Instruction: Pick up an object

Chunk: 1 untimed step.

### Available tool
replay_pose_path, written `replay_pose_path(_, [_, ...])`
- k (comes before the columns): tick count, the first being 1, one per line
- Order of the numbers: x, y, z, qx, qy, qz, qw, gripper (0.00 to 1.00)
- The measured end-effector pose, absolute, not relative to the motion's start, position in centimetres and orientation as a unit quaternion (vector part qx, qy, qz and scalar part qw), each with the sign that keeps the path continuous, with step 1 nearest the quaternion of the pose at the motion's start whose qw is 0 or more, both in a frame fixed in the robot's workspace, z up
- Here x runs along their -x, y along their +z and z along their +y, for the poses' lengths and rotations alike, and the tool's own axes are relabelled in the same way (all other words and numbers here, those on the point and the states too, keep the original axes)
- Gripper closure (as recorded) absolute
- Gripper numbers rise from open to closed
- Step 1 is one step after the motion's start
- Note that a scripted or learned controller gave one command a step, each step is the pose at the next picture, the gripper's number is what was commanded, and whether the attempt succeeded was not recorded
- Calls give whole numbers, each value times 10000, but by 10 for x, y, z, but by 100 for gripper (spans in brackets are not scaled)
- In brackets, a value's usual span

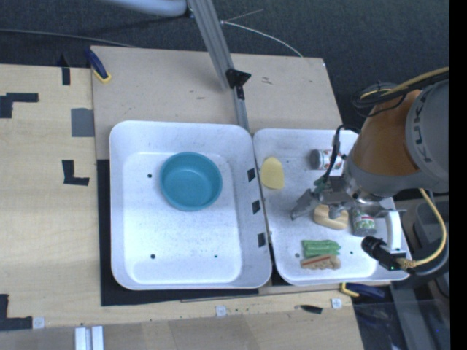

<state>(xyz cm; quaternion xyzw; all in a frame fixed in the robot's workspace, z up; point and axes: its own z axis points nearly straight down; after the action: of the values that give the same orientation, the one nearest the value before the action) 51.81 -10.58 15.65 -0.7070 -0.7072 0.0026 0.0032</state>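
Nearest the lens, a green-and-orange toy vegetable bundle (321, 254) lies in the right white bin (292, 268), long axis left to right, just below the gripper (310, 204). A tan, bread-like piece (330, 217) sits closer, touching or under the wrist. Whether anything is clasped I cannot tell. A yellow lump (272, 172) lies up-left; a blue bowl (191, 181) fills the left bin (131, 261). "KU" reads on the arm (419, 133).

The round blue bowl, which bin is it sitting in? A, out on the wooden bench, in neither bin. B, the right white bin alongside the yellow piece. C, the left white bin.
C: the round blue bowl sits in the left white bin, while the yellow piece lies in the right white bin.
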Motion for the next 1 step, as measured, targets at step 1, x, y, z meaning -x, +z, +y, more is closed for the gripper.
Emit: replay_pose_path(1, [-524, 108, -102, 7066, 25, -7076, 32, 0])
